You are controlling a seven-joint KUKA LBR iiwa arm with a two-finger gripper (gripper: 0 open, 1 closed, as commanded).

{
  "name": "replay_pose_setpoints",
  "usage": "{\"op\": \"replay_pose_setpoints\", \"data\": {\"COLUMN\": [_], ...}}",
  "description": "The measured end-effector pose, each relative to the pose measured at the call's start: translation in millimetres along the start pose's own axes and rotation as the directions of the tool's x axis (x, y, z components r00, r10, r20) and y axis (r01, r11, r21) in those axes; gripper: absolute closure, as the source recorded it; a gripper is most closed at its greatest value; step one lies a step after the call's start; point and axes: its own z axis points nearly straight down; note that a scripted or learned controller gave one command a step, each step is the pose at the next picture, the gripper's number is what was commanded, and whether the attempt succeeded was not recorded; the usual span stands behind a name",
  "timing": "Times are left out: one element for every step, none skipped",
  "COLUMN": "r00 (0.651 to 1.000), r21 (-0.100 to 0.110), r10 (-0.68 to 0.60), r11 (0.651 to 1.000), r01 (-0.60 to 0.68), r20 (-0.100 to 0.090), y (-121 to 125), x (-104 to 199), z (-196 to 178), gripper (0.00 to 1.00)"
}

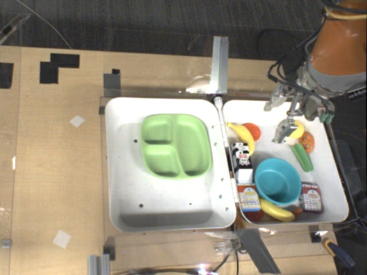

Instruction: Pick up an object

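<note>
End effector (289, 125) hangs over right bin (338, 179), upper part, w/ a small yellow piece (297, 131) between its fingers, so closed on it; looks lifted clear of the pile. Below: bowl (277, 180), bananas (242, 133), green stick (302, 156). Left bin (123, 171) has green tray (174, 145), prob. the drop spot.

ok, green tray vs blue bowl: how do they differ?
The green tray lies alone in the left bin; the blue bowl sits crowded among items in the right bin. Tray is a rounded rectangle with three compartments, bowl round with one. Tray is larger and shallower. Both face up, empty.
</note>
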Motion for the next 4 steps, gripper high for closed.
{"op": "replay_pose_setpoints", "data": {"r00": [0.997, 0.989, 0.979, 0.949], "r21": [-0.001, 0.000, -0.001, 0.007], "r10": [0.077, 0.145, 0.199, 0.315], "r11": [0.997, 0.989, 0.980, 0.949], "r01": [-0.077, -0.145, -0.200, -0.315], "r20": [-0.010, 0.026, 0.036, 0.013], "y": [7.8, 5.8, 5.4, -1.1], "x": [-19.7, -18.2, -32.6, 8.4], "z": [111.7, 129.4, 136.0, 156.2], "gripper": [0.00, 0.00, 0.00, 0.00]}}
